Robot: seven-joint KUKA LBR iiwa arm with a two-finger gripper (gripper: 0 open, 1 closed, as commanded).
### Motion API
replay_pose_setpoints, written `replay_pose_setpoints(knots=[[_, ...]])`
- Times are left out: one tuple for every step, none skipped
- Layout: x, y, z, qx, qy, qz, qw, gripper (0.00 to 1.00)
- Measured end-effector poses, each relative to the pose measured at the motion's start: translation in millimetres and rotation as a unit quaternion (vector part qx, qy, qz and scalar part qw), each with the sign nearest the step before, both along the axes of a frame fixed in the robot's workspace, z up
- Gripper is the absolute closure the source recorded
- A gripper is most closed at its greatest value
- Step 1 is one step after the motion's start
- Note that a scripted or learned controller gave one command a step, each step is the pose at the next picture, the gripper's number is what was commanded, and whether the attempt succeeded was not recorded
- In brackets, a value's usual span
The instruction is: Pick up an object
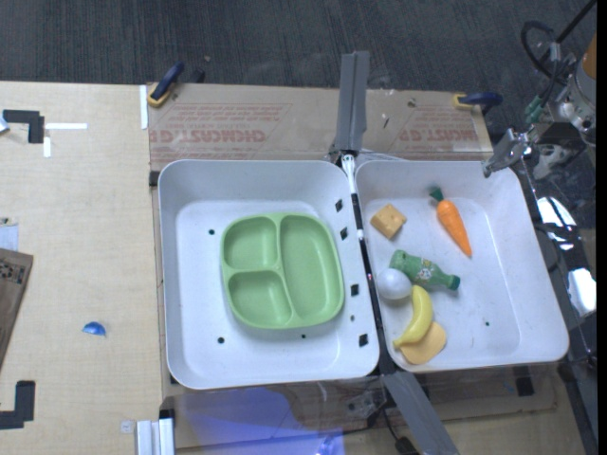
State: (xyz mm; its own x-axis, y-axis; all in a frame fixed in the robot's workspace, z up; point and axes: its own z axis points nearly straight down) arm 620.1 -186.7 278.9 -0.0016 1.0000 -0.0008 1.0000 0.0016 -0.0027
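The toys sit in the right bin: a carrot at 12 o'clock, a green bottle in the middle and a banana at 6 o'clock. They lie a little apart, so each one looks easy to grab. The pincer waits past the bin's 1 o'clock corner, and I cannot tell how it is set.

Two bins side by side on the bench. Left bin: a divided plate at its centre. Right bin: bread cube far left; carrot to its right; bottle near of both; egg touching the bottle's left end; banana just near of the egg, lying on a chip.
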Motion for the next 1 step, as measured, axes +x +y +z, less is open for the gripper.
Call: replay_pose_setpoints(knots=[[14.5, -35.4, 35.9, -0.0008, -0.001, -0.045, 0.999, 0.0]])
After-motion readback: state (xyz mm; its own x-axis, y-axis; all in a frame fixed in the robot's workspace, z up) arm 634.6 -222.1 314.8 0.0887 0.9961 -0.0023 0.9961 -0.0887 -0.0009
